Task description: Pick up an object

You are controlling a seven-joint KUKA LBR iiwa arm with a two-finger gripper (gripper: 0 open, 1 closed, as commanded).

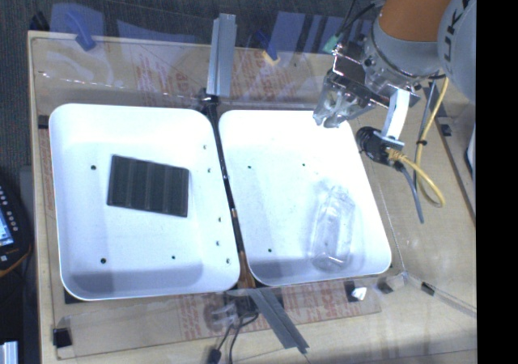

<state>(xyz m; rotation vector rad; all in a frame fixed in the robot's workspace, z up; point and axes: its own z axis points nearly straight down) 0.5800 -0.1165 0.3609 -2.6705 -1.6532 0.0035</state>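
Clear bottle: we find it lying in the right bin, toward that bin's near right corner.
Dark ribbed pad: we note it flat in the left bin, near the middle.
Hand: we see it over the right bin's far right corner, well apart from the bottle; fingers slightly spread, nothing between them.
Tabletop: both bins sit side by side.

beyond the pick: bins, post, bench

you'll see the right bin with its far rim just under the jaws. the left bin lies well off to their view-left, beside the first. a grey metal post stands view-left of the jaws, on the wooden bench.
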